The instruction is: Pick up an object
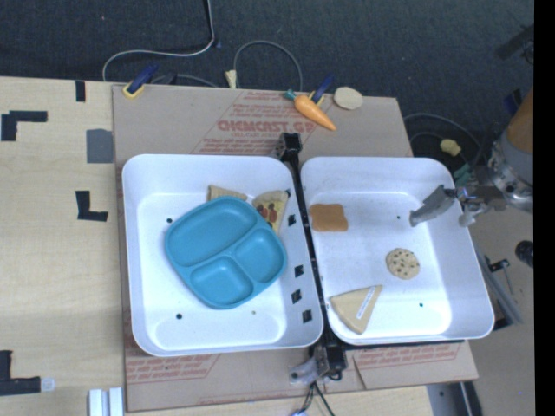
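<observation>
Two shallow white plastic bins sit side by side on a brown cardboard sheet (260,120) laid over the light wooden table (52,232). Left bin (139,258): a blue three-compartment plastic plate (225,251) lies tilted across the middle; a tan wedge (224,194) and a pizza-slice toy (272,206) show at its far edge, partly tucked under it. Right bin (451,315): a small brown toast-like square (329,217) near the dividing wall, a round chocolate-chip cookie (402,263) toward the centre-right, a pale triangular sandwich wedge (356,307) near the front wall. All three lie apart from each other. The grey tool (431,206) reaches in over the right bin's right rim, above the floor near the far right corner, well apart from the cookie and the toast; nothing visible in it, and whether it is parted or closed cannot be told. Beyond the bins on the cardboard: an orange toy carrot (314,112) and a pale round disc (349,98).
</observation>
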`<state>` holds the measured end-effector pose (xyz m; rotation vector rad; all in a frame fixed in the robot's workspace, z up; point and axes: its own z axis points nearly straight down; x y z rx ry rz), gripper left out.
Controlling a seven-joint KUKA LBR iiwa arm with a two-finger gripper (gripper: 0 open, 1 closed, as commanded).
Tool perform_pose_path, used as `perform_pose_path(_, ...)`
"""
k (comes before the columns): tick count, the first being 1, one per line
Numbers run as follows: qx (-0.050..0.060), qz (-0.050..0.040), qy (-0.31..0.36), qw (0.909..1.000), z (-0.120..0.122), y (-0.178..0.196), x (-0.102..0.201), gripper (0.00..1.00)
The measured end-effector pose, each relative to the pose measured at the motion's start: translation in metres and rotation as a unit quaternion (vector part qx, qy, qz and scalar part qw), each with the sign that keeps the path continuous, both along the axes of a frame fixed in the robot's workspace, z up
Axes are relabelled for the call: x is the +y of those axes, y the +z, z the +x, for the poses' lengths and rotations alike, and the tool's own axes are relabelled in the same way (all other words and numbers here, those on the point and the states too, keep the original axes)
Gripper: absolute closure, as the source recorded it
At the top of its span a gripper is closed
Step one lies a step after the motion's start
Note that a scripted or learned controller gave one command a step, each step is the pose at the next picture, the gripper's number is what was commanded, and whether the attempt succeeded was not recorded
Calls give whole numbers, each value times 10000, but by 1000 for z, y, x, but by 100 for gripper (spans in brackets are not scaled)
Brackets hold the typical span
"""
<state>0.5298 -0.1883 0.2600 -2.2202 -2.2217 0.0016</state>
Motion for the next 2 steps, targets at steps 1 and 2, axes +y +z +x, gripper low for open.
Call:
perform_pose_path(1, 31, 14, 26, 10000, 54, -123, 44, 0)
perform_pose_path(2, 15, -7, -40, 10000, -3, -171, -40, 0)
